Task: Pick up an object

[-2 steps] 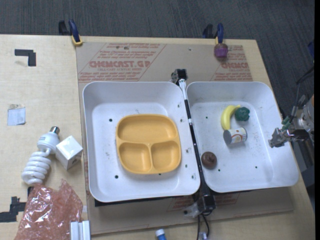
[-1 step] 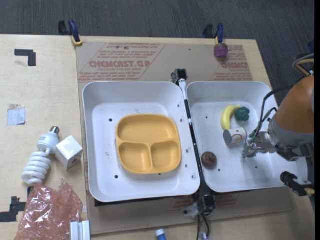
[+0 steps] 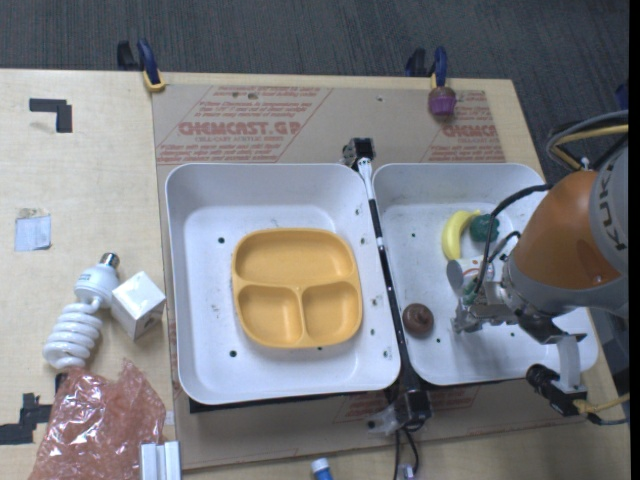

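On your far left, one spiral light bulb (image 3: 80,313) lies on the tabletop (image 3: 60,198) with one small white cube (image 3: 138,304) touching its right side, and one crumpled sheet of pinkish plastic wrap (image 3: 100,420) sits nearer to you, below them. Moving right, you have two white bins side by side. The left bin (image 3: 190,268) holds one yellow divided plate (image 3: 297,287) with three compartments, lying flat near the bin's middle. Two blue-handled clamps, the left clamp (image 3: 148,65) and the right clamp (image 3: 434,65), grip the far edge of the brown board under the bins, and one small purple object (image 3: 442,100) rests on that board just below the right clamp. In the right bin (image 3: 420,193) you can count three loose things: one small brown round object (image 3: 417,317) near the bin's left wall toward the near side, one yellow banana-shaped object (image 3: 457,234) farther back, and one green object (image 3: 484,228) touching the banana's right side. The gripper (image 3: 472,313) is down inside the right bin, just right of the brown object and nearer than the banana. You cannot tell from this angle whether the jaws are released or clenched, and nothing shows between them. The grey arm with its orange band (image 3: 565,238) comes in from the right over the bin's right side.
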